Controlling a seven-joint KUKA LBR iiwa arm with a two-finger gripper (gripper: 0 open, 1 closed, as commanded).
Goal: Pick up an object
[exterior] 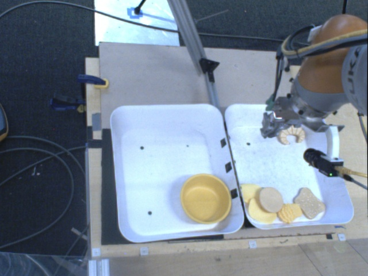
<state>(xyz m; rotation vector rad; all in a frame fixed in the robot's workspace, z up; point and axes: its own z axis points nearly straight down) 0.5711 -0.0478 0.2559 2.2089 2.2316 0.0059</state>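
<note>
Croissant (291, 135) just beside the gripper (270, 126), whose jaw state I cannot tell, looks light, crumbly; pinch its middle.

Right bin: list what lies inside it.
The right bin holds a croissant beside the gripper, plus a round cracker, yellow slices, a waffle chip and a bread piece. The arm covers its far corner.

Bright even overhead light, soft shadows, slightly soft focus
</note>
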